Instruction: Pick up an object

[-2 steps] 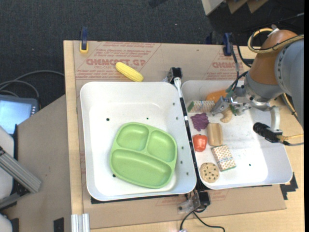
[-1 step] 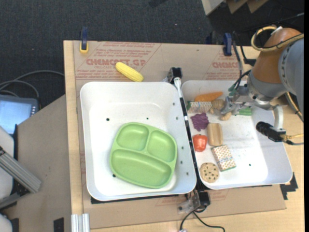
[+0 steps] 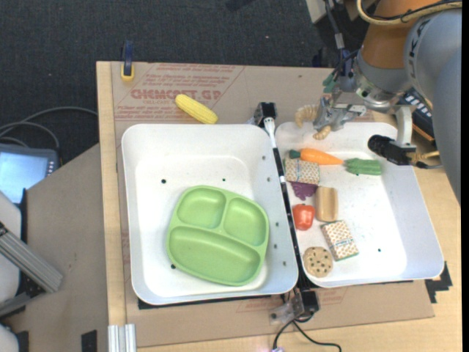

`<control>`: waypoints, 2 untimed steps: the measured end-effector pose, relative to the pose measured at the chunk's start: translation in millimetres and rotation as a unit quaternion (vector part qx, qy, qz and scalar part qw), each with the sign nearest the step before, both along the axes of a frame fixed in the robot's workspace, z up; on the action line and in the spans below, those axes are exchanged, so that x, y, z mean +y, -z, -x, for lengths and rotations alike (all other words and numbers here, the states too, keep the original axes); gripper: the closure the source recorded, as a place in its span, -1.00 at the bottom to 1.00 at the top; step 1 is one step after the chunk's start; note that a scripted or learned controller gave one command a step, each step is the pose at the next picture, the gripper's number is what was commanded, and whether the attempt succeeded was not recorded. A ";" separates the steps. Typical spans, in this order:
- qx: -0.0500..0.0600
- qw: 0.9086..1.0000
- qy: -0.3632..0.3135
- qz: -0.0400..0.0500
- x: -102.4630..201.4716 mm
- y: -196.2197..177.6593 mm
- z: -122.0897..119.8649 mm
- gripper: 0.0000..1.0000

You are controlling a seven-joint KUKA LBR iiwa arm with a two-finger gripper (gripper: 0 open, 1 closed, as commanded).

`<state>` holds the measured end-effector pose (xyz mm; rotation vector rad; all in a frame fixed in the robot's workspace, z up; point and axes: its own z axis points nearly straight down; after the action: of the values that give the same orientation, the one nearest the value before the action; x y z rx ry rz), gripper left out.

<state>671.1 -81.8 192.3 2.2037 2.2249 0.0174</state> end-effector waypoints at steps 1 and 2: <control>0.010 1.000 0.003 -0.001 36.6 7.6 44.2 1.00; 0.005 1.000 0.005 0.001 25.1 -26.8 55.4 1.00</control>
<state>615.7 -56.7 219.1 2.2190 2.2179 0.0037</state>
